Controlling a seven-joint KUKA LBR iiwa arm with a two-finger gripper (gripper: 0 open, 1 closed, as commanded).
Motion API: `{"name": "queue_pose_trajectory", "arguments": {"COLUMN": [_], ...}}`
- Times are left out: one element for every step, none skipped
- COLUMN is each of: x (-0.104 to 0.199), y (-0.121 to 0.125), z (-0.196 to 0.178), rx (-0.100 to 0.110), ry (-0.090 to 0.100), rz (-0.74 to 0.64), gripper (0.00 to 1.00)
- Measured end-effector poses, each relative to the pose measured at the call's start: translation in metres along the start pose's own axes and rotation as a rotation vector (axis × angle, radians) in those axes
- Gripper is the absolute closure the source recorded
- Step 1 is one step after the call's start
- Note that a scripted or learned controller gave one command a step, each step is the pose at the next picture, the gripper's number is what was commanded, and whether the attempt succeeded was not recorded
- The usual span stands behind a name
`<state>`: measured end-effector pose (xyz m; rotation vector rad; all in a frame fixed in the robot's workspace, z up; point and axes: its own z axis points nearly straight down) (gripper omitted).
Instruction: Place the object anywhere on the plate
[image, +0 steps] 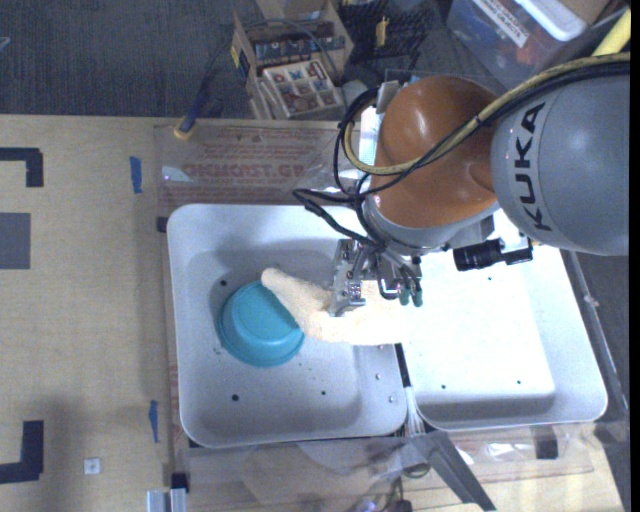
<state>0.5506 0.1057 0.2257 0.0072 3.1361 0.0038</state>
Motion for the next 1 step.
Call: {"name": "queue_pose_trajectory", "arguments": {"x": [-0.0002], "y": [-0.0002], "z": [-0.0003], "rx": [0.0], "ry": [-0.001], "rz": [0.0], "gripper": [0.0]}}
